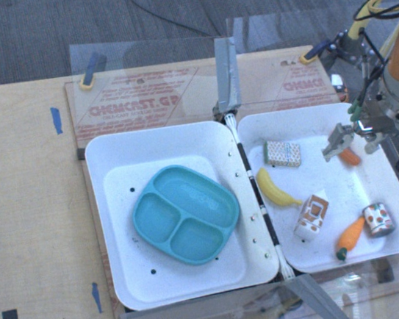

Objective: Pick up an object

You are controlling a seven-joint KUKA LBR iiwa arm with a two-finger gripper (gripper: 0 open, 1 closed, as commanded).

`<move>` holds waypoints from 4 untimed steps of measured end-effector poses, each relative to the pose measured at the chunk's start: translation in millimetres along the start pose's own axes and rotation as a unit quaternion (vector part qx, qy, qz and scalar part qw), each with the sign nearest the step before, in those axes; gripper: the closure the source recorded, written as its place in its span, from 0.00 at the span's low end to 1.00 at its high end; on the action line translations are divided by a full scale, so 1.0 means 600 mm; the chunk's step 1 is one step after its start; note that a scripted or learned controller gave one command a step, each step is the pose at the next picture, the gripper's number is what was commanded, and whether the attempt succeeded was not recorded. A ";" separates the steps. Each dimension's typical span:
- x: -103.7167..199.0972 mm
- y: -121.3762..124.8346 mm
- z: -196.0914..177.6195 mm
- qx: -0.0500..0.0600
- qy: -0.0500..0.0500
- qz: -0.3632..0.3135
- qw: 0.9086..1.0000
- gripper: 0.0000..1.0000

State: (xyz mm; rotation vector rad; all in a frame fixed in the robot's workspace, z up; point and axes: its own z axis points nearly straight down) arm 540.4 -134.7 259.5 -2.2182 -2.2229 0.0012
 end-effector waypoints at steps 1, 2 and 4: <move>0.053 -0.033 0.203 -0.001 0.000 -0.079 0.997 0.00; 0.060 -0.091 0.278 -0.011 -0.003 -0.145 0.989 0.00; 0.054 -0.091 0.169 -0.001 -0.001 -0.158 0.988 1.00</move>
